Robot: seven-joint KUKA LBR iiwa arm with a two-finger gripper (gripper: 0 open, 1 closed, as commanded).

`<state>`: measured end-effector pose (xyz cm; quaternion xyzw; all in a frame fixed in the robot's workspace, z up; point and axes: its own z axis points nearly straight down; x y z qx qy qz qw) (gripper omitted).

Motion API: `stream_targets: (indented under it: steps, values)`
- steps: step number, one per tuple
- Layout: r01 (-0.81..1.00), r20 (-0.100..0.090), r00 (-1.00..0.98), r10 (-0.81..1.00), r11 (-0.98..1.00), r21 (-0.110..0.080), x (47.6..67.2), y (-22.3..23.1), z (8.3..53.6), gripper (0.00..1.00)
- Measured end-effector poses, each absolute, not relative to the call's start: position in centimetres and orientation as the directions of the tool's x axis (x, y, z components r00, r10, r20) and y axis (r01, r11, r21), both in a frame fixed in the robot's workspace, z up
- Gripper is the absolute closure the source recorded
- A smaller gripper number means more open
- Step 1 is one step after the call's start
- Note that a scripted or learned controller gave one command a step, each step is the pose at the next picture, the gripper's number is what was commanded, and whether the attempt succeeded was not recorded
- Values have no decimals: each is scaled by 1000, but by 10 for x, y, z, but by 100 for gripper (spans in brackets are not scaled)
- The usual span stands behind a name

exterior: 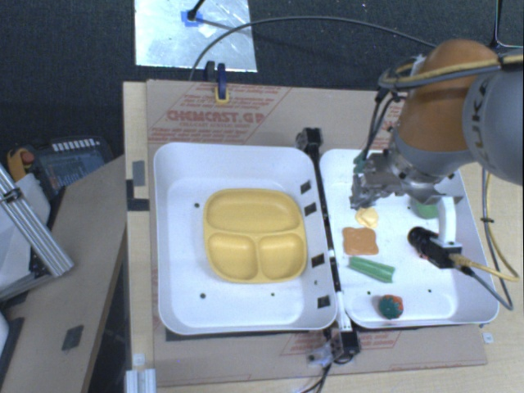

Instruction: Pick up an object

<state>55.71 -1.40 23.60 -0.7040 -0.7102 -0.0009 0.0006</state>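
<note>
The left bin (176, 219) holds a yellow plate (254, 234) with three compartments, one wide section at the back and two smaller ones at the front, lying flat near the middle of the bin floor. Both bins sit on a brown cardboard sheet (213, 115) with red lettering.

Across the divider, the right bin (438, 297) holds the loose pieces, all in its left half. The gripper (360, 199) hangs low over the bin's back-left part, its tip just above a small pale yellow piece (368, 217) – whether it touches that piece is not clear. Whether the gripper is spread or pressed together cannot be told from this angle, and nothing shows pinched in it.

Just in front of the pale yellow piece lies a flat orange-brown square (359, 241), close to it. In front of that, a green stick (371, 268) lies at a slant. Nearer the front rim, apart from the stick, sits a round red and green thing (390, 305).

Further right, a green thing (425, 210) peeks out from under the arm, mostly hidden. The arm (458, 97) – orange band over grey – reaches in from the right above the back of the right bin
</note>
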Motion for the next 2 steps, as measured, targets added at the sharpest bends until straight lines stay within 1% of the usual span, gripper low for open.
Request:
stream_targets:
  steps: [1,2]
  values:
    - [1000,2,-9,1000,9,0,539,39,242,100]
    - [1000,2,-9,1000,9,-2,514,86,221,100]
